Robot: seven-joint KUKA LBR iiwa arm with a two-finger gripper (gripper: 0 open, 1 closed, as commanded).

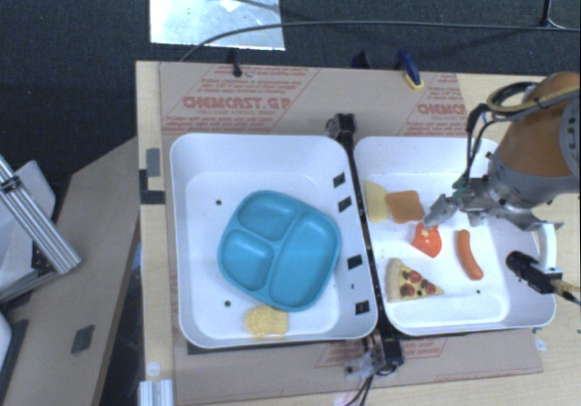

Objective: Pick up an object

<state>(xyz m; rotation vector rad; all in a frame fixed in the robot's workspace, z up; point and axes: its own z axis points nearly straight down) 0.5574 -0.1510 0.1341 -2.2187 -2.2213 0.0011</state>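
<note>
In the right bin lie a red toy piece, an orange-red sausage, a pizza slice, a brown toast-like piece and a pale yellow piece. My gripper reaches in from the right and hangs just above the upper edge of the red piece, between it and the toast. Its tip points down and to the left. Nothing is visibly held.
The left bin holds a blue divided plate and a yellow corn-like toy near its front wall. A black divider with clips runs between the bins. The grey and orange arm covers the right bin's far right corner.
</note>
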